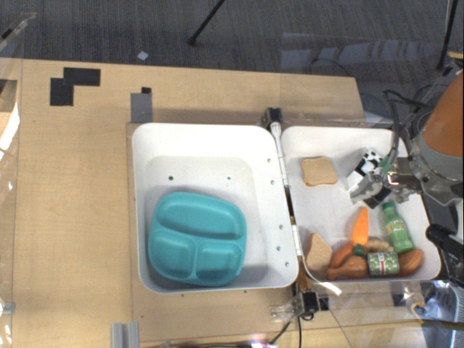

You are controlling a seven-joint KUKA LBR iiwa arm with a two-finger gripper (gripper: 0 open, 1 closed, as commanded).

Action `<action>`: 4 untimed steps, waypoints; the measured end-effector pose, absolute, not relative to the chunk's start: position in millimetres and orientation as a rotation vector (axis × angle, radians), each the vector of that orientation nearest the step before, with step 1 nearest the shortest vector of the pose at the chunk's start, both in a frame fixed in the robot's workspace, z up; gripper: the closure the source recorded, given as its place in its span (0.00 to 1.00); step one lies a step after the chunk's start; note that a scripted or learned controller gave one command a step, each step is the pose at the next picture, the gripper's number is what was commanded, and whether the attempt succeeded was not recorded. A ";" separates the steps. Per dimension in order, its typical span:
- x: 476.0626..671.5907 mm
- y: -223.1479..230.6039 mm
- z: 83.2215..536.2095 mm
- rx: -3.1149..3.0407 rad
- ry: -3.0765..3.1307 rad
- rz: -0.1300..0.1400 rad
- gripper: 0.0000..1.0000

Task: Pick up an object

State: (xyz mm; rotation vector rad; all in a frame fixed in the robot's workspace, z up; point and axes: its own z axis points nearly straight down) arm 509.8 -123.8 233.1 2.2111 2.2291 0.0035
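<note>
My gripper (367, 189) hangs over the right bin (330, 140), in its right half, reaching in from the right edge. Just below it lie an orange carrot (360, 228) and a green bottle (396, 228). A slice of toast (319, 171) lies to the gripper's left, apart from it. Along the bin's front wall sit a second piece of bread (317, 250), a brown sausage (348, 267) and a small can with a green and red label (383, 264). Nothing shows in the gripper's grasp.
The left bin (203, 140) holds a teal divided plate (196, 236) in its front half. A narrow ridge (285, 187) separates the two bins. The wooden bench (65, 216) stretches to the left, with black markers (72, 84) at its back.
</note>
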 end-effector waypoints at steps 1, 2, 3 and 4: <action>509.3 -149.6 106.6 2.254 2.201 -0.009 0.00; 515.9 -148.5 123.3 2.240 2.195 0.008 1.00; 520.4 -97.9 212.7 2.417 1.998 0.012 1.00; 535.2 -42.6 223.7 2.100 2.332 0.006 1.00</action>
